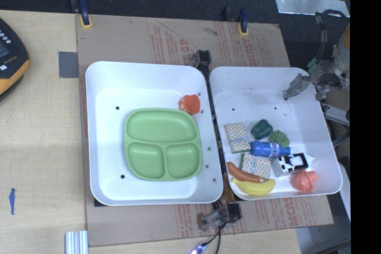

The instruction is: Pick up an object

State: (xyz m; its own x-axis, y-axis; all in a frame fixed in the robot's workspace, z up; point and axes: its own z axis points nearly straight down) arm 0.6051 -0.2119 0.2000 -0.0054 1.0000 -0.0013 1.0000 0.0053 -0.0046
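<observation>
gripper over right bin's far corner, objs piled near front

objs sit in the right bin [238,83], bunched toward its near-right part. banana [255,187] lies along the near edge w/ a sausage [243,173] just behind it, touching or nearly so. two checked squares: one [237,136] further back, other [256,165] just by the sausage. blue bottle [269,149] lies on its side btwn them, a dark green piece [261,128] behind it and a lighter green lump [279,139] at its right end. black & white toy [293,162] just right of the bottle, pink lump [303,181] in the near-right corner.

gripper [296,87] is at the bin's far-right corner, well apart from the pile, nothing seen btwn its fingers; how far open it is, can't tell, too small & blurred. arm [334,71] comes in from the right edge.

left bin [104,83] holds a green tray [162,143] w/ three compartments, flat in the middle. orange-red obj [190,104] just beyond the tray's far-right corner, near the wall shared w/ the right bin.

both bins rest on a cardboard sheet [149,38] on the wood surface [36,146], blue clamps [85,13] at the sheet's far edge. yellow-black device [11,62] at far left.
</observation>
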